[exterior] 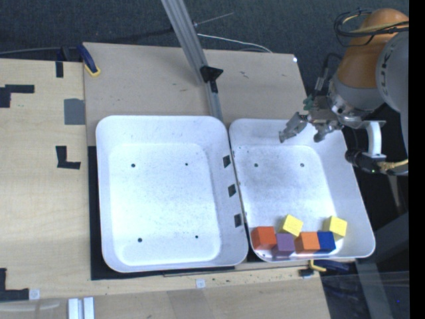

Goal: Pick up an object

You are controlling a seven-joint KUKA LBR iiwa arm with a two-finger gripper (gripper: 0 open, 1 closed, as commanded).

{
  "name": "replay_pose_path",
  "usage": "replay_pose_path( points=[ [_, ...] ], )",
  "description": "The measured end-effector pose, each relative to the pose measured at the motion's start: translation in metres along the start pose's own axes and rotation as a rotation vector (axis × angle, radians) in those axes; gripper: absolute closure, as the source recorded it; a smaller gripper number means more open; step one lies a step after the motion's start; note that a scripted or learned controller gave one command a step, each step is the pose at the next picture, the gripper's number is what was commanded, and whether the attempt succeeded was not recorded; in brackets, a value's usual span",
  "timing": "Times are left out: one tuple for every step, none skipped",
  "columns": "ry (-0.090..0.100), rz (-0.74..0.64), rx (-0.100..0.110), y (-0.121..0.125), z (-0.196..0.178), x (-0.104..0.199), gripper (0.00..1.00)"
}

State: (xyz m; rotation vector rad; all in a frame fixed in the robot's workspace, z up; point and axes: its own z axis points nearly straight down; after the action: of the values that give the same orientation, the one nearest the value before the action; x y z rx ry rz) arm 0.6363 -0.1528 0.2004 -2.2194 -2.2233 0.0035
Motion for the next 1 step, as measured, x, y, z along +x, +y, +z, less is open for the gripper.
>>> replay_pose_path(
  points=[
    [0.002,0.002,0.005,-0.0597,0.1122,0.0052,0.0]
  ],
)
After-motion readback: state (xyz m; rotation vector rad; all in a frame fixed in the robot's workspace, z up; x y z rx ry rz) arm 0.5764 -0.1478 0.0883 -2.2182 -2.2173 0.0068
